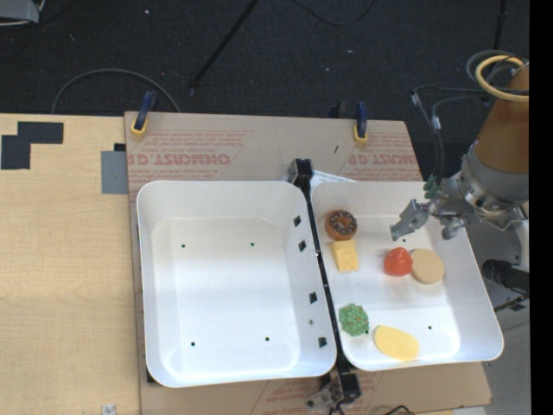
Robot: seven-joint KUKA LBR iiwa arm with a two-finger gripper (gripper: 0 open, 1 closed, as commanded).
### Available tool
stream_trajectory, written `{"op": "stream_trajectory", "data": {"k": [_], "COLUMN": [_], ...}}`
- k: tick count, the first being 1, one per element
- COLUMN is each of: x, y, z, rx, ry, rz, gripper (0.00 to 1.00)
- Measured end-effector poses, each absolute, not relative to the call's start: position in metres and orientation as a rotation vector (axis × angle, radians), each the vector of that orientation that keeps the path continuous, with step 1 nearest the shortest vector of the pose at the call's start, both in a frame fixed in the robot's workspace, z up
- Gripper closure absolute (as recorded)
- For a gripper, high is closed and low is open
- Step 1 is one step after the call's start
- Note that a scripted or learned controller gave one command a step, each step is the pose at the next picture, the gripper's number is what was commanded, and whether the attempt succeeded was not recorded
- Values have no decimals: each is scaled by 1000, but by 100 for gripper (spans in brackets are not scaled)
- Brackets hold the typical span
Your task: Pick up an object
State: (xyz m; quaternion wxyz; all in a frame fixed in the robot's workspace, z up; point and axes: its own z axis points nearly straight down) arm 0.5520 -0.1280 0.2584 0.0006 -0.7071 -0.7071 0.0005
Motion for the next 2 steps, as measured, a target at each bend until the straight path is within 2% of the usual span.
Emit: {"op": "stream_trajectory", "data": {"k": [1,2], "x": [552,573], "y": [-128,-147], "z": [258,83], "rx": [-2221,-2218], "ry": [-2220,-2217], "rz": [2,7], "gripper": [0,0]}}
